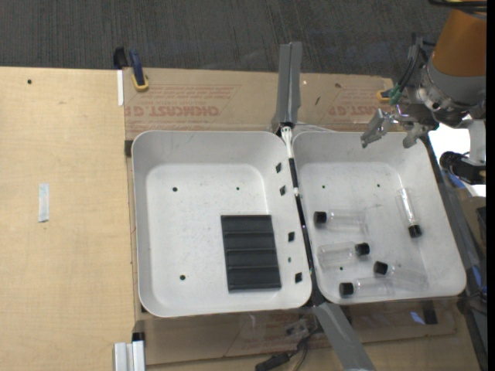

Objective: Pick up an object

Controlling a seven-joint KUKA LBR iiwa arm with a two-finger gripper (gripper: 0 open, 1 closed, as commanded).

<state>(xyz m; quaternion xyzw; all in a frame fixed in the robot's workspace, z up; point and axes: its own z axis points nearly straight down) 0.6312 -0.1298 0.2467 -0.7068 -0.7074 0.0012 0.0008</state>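
Up at the bin's one-o'clock corner, the gripper [394, 130] hangs open with nothing between its fingers. Below it in the right bin [438, 184] lie clear vials; the nearest vial [407, 213] points its black cap toward five o'clock.

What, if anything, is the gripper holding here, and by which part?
Nothing. The gripper hangs open above the right bin's far edge, with nothing between its fingers; the clear vials lie loose in that bin.
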